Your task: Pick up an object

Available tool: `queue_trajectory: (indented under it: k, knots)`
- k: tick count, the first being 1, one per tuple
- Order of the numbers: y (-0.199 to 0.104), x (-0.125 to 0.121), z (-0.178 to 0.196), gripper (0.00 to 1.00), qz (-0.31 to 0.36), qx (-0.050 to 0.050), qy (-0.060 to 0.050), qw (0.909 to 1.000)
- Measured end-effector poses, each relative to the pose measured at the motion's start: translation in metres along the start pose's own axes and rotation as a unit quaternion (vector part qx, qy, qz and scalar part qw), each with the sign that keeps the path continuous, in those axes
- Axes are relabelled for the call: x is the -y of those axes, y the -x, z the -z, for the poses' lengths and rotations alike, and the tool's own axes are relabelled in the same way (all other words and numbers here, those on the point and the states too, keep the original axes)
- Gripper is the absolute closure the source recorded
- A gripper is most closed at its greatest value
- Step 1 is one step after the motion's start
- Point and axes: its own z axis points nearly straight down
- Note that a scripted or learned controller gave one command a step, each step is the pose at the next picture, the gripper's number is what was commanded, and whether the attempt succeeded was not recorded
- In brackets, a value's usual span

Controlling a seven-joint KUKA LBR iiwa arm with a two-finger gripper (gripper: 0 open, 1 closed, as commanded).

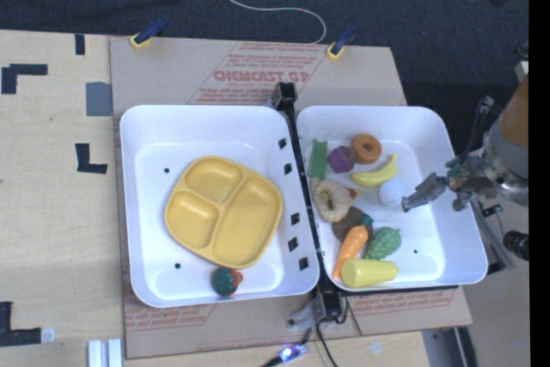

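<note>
The right bin [447, 271] holds several toy foods: an orange ring [367, 149], a purple piece [341, 159], a green strip [319, 157], a yellow banana [375, 175], a white ball [390, 192], a beige bagel [331, 199], a carrot [350, 243], a green bumpy fruit [383, 241] and a yellow pear shape [369, 272]. My gripper [436, 198] hangs over the right side of this bin, open, with nothing between its fingers. One grey finger [419, 193] points left and ends just right of the white ball.
The left bin [137, 185] carries a yellow divided plate [223, 211] and a small teal and red ball [226, 280] near its front wall. A black divider [296, 185] runs between the bins. The arm's wrist [507, 168] stands past the right bin's rim.
</note>
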Motion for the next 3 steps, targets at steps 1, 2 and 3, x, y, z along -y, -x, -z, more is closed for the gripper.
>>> queue_trajectory:
  k: [1,2,3]
  knots:
    - [-0.001,-0.003,0.007,0.0,0.002,0.001,0.006,1.0]
    - [0.003,-0.012,-0.043,0.0,0.003,0.002,0.005,1.0]
    - [-0.006,-0.018,-0.093,0.0,0.003,0.001,0.005,1.0]
